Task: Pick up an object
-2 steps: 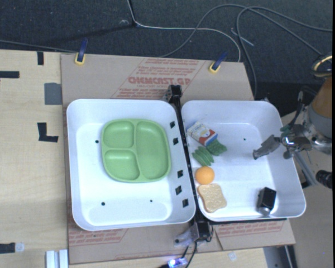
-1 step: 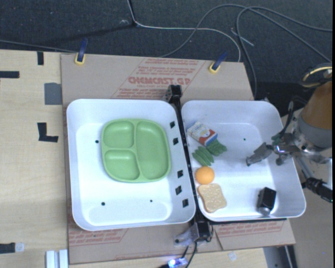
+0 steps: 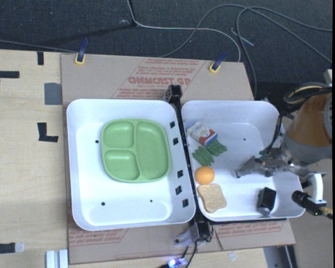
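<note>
- Gripper hangs over bare right bin floor; whether open or clenched, cannot tell
- Descending here risks grabbing nothing: orange and bread slice lie leftward

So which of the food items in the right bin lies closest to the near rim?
The slice of toast. It sits below the orange, nearest the bin's near rim; the green vegetable and small carton lie farther back.

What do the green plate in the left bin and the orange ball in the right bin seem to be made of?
The plate looks like moulded plastic: one even pale green, smooth, with three pressed compartments and a soft sheen. The ball may be a plastic or foam toy fruit: uniform orange with a small bright highlight; the picture is too coarse to tell which.
</note>
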`<state>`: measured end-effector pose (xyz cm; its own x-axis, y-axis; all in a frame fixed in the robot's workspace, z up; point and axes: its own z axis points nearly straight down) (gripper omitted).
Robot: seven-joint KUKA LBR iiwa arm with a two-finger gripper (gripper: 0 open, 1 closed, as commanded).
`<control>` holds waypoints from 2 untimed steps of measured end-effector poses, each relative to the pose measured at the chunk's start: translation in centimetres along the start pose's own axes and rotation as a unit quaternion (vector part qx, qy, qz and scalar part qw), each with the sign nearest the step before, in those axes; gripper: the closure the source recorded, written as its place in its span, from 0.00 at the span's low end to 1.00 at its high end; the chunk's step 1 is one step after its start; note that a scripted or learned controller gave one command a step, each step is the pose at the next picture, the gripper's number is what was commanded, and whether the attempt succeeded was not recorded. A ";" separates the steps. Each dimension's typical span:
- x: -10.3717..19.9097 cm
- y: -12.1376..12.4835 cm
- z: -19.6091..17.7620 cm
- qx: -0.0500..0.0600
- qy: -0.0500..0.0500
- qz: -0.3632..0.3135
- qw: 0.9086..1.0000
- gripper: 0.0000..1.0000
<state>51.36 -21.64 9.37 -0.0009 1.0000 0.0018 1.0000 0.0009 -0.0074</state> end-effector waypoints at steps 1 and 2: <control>0.0 0.1 -1.3 -0.002 -0.001 0.000 1.000 1.00; -0.2 0.9 -7.4 -0.006 -0.002 0.000 1.000 1.00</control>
<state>52.33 -21.88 16.75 -0.0016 1.0000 -0.0021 1.0000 0.0016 0.0046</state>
